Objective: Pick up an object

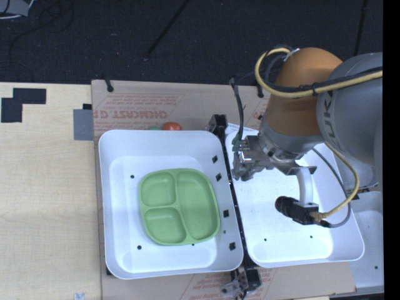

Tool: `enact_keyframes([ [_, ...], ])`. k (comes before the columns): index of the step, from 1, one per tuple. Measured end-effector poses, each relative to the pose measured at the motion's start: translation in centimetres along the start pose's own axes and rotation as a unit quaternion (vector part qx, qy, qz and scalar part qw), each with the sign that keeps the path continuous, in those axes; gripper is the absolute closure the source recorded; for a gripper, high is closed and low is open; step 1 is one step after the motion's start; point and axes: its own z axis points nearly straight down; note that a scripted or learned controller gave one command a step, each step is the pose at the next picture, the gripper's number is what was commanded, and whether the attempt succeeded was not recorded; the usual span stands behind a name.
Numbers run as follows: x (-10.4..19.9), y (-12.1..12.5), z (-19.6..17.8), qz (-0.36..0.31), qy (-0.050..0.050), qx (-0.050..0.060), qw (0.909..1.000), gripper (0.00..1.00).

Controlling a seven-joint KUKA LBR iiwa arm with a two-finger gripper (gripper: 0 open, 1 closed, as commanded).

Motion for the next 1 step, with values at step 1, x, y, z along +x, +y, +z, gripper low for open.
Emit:
enact_keyframes([
  [1, 5.2, 0.62, 1.1, 0.0, 0.0, 0.001, 1.0, 1.0],
])
